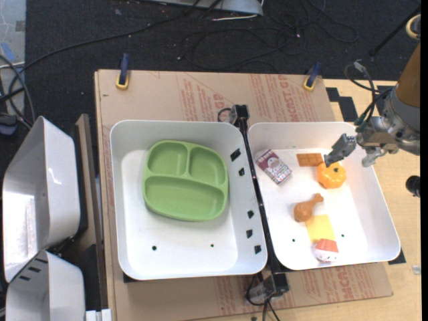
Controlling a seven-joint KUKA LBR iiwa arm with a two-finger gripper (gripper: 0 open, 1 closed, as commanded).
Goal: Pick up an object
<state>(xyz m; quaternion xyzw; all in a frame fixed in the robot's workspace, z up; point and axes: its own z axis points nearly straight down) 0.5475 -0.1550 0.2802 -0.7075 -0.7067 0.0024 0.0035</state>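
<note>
In the right bin [381,199] lie several small objects: a maroon and white packet [274,166], a flat brown cracker [309,159], an orange pumpkin-like toy [332,175], a brown drumstick [307,208], a yellow block [321,227] and a small red and white piece [326,249]. My gripper [353,155] hangs over the bin's upper right part, just up and right of the orange toy. Its fingers stand apart, open, and nothing is between them. The dark left fingertip [334,154] is close to the top of the orange toy.
The left bin [127,199] holds a green divided plate [185,180]. A black divider with clips [251,179] runs between the bins. The bench is cardboard-covered, with yellow clamps [122,79] at its back edge. White containers [37,192] stand at the far left.
</note>
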